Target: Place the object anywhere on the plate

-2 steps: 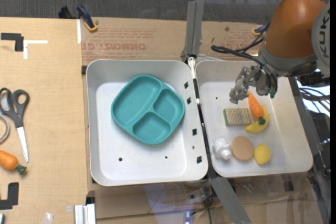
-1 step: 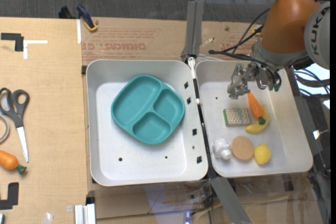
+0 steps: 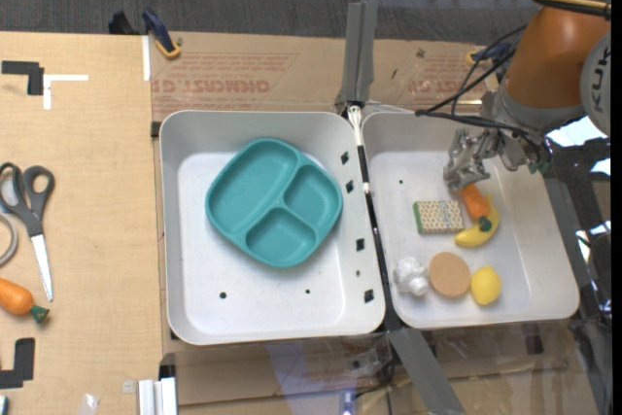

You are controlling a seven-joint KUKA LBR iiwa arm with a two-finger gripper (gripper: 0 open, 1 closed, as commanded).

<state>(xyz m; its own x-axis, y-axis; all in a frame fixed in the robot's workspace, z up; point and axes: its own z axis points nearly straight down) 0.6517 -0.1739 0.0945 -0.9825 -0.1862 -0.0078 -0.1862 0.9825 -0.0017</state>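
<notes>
The tool [image 3: 466, 172] hangs low over the right bin [image 3: 544, 306], just above the orange carrot [image 3: 473, 202]; whether it is wide or narrow I cannot tell, since its metal parts blur together from this slant. Nothing is visibly gripped. The likely object, the carrot, lies in the right bin's far half, touching the banana [image 3: 478, 231] and just beside the speckled sponge block [image 3: 438, 216].

To do this step well, the tool should come down squarely across the carrot's narrow width, clear of the banana's curve, so that only one item is caught. The carrot looks smooth and tapered and may slip toward its thin end, so a grip near the thicker middle seems safer. After lifting high enough to clear both bin walls, the carry goes leftward to the teal plate [image 3: 275, 202] in the left bin [image 3: 185, 296].

The plate is glossy plastic, rounded, with three shallow compartments and raised ridges; any compartment will do. Nearer the front edge sit a flat tan disc [image 3: 450, 274], a yellow lemon [image 3: 485, 286] and a small white lumpy piece [image 3: 411, 276]
</notes>
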